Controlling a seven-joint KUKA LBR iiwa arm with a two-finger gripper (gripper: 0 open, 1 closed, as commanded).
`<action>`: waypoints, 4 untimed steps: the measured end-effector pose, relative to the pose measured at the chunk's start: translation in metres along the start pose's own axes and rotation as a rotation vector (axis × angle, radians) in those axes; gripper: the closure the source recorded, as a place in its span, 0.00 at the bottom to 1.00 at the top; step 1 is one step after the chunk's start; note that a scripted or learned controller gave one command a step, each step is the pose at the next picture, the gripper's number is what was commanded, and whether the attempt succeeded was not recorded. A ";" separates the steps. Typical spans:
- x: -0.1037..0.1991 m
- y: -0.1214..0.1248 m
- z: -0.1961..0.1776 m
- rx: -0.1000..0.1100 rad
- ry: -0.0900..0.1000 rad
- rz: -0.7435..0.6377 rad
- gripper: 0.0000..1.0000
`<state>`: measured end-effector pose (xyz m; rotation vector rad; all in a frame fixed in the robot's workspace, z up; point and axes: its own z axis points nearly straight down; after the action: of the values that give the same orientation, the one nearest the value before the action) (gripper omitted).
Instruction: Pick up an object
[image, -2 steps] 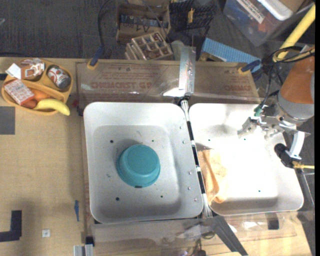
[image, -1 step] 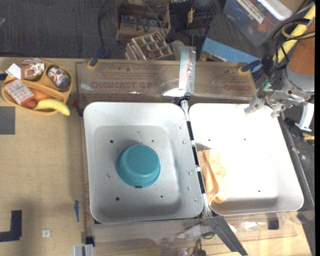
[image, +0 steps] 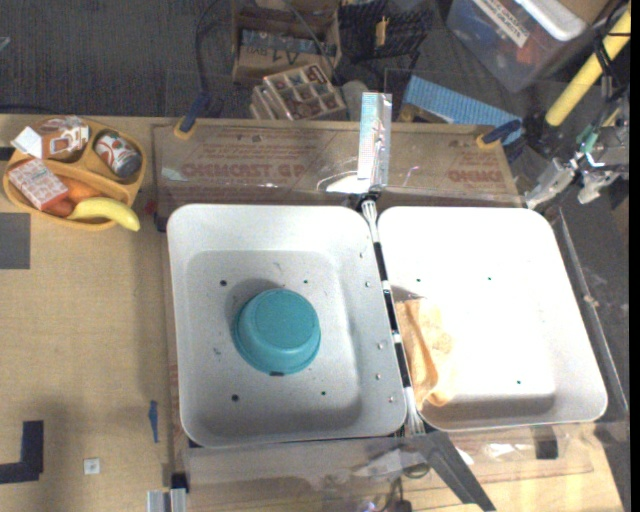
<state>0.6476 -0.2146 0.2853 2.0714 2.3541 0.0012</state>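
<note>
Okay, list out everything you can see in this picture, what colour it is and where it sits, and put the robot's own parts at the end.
White bins: 2, side by side on the bench, left bin, right bin.
Bowl: 1, teal, upside down in the middle of the left bin.
Cloth: 1, tan-orange, crumpled against the left wall of the right bin.
Yellow tray: 1, on the bench at far left, holding a banana, a can and small packets.
Cardboard strip: 1, brown with red lettering, behind the bins.
Clutter on the floor beyond the bench: boxes, a blue bin, cables; too jumbled to count.
Robot arm: 1, grey metal parts at the upper right edge; the tool cannot be made out.
</note>
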 end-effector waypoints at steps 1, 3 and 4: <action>0.056 -0.060 0.147 0.004 0.003 0.066 0.00; 0.070 -0.039 0.085 0.003 0.002 0.149 0.00; 0.124 -0.089 0.165 0.005 0.003 0.052 0.00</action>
<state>0.5447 -0.1034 0.1191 2.1355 2.3036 -0.0006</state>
